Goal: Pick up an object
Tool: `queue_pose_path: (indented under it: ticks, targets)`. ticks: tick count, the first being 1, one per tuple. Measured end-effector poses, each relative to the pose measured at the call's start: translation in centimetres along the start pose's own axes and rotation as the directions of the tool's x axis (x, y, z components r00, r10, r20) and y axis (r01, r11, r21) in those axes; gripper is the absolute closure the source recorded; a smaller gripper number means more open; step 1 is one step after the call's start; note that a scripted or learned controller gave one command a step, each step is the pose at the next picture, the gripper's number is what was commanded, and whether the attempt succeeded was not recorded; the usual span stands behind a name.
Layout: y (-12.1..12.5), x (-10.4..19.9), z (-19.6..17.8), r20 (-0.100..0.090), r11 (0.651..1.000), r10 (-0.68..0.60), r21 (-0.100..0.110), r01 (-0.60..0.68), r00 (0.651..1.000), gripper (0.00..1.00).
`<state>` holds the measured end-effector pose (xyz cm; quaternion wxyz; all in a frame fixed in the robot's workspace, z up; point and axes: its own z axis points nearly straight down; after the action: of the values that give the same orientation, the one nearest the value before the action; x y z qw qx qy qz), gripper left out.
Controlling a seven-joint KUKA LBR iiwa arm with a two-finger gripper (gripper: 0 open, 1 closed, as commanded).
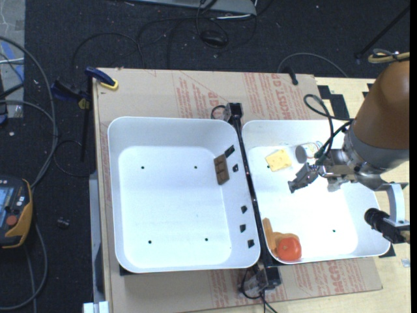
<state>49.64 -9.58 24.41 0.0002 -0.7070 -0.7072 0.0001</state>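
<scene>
In the right bin (pixel 339 246) lie a yellow cheese-like wedge (pixel 279 160) near the back left, a small grey cylinder (pixel 303 153) just right of it, and a red tomato-like ball (pixel 288 248) with an orange piece (pixel 268 230) at the front left corner. A brown block (pixel 221 170) leans on the right wall of the left bin (pixel 130 194). My gripper (pixel 303 178) hangs over the middle of the right bin, right of and below the yellow wedge, its dark fingers (pixel 297 184) pointing left with nothing between them.
The grey arm with its orange band (pixel 388 109) comes in over the right bin's right side. Cables and a blue-yellow clamp (pixel 101 79) lie beyond the bench's back edge. A black divider (pixel 246 181) runs between the bins.
</scene>
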Motion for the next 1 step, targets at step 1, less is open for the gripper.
queue_pose_path:
  ticks: [1]
  targets:
    - [2.09,-0.65,1.15,0.0,1.0,0.0,0.001,0.0,1.0,0.0]
